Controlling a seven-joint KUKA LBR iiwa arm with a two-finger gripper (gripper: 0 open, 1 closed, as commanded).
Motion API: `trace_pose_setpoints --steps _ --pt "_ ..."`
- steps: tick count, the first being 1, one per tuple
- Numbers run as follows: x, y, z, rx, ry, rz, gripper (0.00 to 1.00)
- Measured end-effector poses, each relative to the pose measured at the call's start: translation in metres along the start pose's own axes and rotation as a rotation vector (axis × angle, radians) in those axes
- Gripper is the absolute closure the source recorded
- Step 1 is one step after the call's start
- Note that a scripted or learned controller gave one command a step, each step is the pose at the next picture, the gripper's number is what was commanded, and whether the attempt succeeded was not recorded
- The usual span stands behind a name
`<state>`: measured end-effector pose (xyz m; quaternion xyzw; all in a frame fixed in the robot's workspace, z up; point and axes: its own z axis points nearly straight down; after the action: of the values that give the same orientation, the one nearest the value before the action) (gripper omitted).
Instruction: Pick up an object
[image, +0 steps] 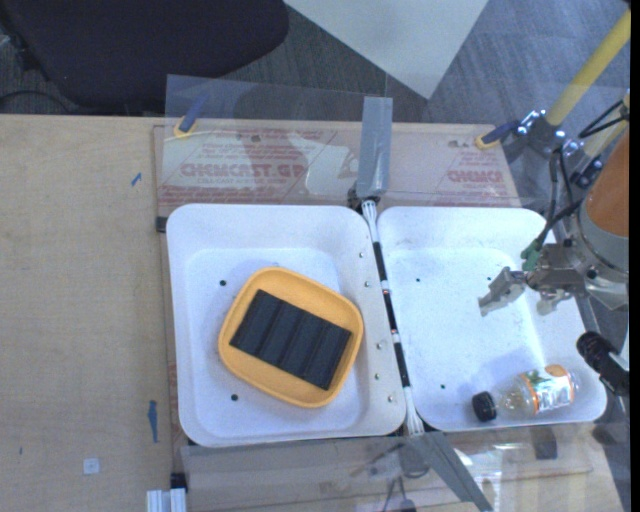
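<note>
One small bottle (528, 392) lies on its side in the right bin's (450, 250) near corner, long axis across the bin, black cap pointing left. Above it hangs the gripper (522, 290), fingers spread, pinching nothing.

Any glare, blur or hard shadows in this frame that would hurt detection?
Camera view: light is even and soft, with no hard shadows in the two shallow white bins; the clear plastic sheet behind them shows a faint sheen; the small clear bottle with black cap is slightly soft; the two-finger gripper is a little blurred.
</note>
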<state>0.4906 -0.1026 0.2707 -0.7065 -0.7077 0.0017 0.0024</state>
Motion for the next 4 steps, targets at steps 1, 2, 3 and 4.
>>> trace_pose_setpoints --steps 1,2,3,4 --pt "0.004 -0.011 0.128 -0.001 0.0 0.043 0.0" --pt "-0.082 -0.01 0.043 -0.004 -0.001 0.2 0.0" --pt "-0.097 -0.011 0.165 -0.001 0.001 0.294 0.0" --pt "-0.08 -0.009 0.183 -0.01 -0.002 0.114 0.0"
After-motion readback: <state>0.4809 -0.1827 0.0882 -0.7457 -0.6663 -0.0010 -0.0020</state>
